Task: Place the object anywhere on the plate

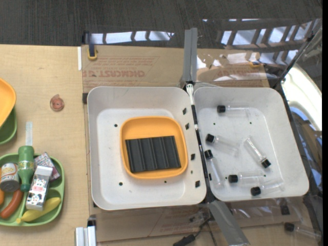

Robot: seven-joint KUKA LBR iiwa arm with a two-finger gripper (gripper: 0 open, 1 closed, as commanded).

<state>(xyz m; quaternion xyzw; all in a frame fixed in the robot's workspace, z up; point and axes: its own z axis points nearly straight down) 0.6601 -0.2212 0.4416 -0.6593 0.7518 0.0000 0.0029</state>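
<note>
Squarely on yellow plate (154,126): dark ribbed object (154,154), crosswise.

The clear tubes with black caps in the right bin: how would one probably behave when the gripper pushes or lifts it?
Each clear tube is a slim cylinder lying on its side, so a push would probably make it roll across the right bin. Its smooth, transparent wall looks slippery and perhaps fragile, so a grasp may slip. It seems light for its size.

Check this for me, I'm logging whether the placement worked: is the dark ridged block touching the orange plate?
Touching. The camera view shows the dark ridged block lying flat inside the orange plate in the left bin, rim visible all around it.
</note>
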